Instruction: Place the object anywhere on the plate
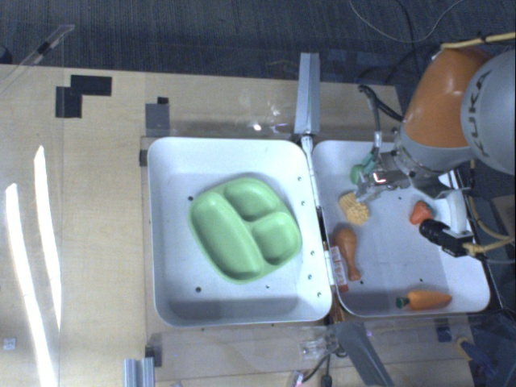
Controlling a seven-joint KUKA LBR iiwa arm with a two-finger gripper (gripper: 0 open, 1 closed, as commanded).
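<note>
Partly hidden by the arm (451, 95), the jaws (369, 181) hang above a yellow corn piece (354, 208); their spread is unclear. Green plate (244, 228) sits apart.

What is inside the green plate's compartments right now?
The green plate has three bare compartments with no food in them. The claw is over the right bin, near the corn.

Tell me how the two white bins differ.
The left bin holds one green plate; the right bin holds several small toy foods, like the carrot and drumstick. The gripper is over the right bin, not the left. Both are shallow and white.
</note>
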